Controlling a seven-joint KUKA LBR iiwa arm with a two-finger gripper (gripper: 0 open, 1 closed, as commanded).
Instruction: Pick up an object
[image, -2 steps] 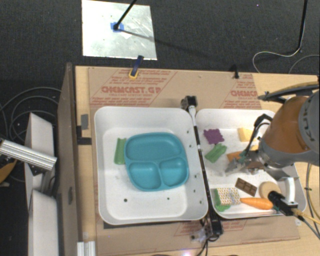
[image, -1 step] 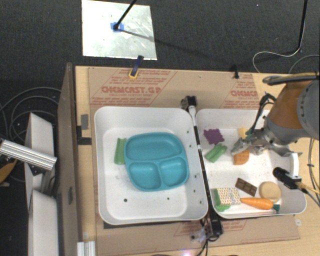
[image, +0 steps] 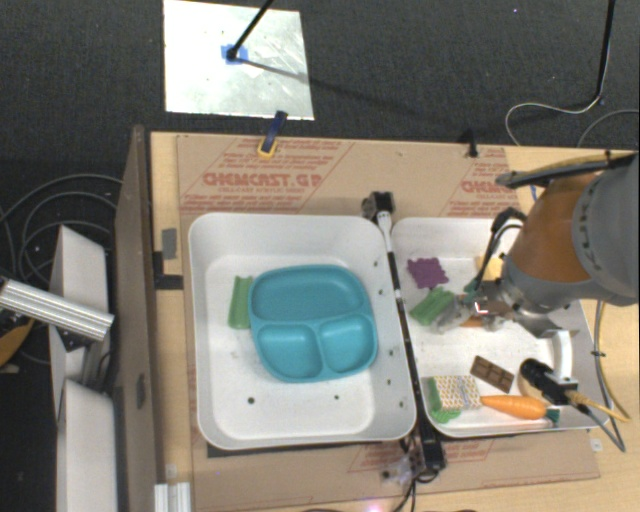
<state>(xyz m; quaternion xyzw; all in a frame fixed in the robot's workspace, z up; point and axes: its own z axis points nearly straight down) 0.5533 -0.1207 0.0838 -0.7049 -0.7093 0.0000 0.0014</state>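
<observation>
In the right bin (image: 450, 235), my gripper (image: 466, 312) is low over the floor, right beside a green block (image: 431, 304) and touching or nearly touching its right end. A purple lumpy piece (image: 428, 270) lies just behind the block. Toward the front of the bin are a brown chocolate bar (image: 492, 373), an orange carrot (image: 513, 405) and a pale speckled block with a green end (image: 453, 392). The grey arm with its orange band (image: 560, 235) covers the bin's right side.
The left bin (image: 215, 400) holds a blue divided plate (image: 310, 322) with a green strip (image: 238, 302) against the plate's left side. A ridge (image: 400, 310) separates the two bins. A cardboard sheet (image: 300, 175) lies behind both.
</observation>
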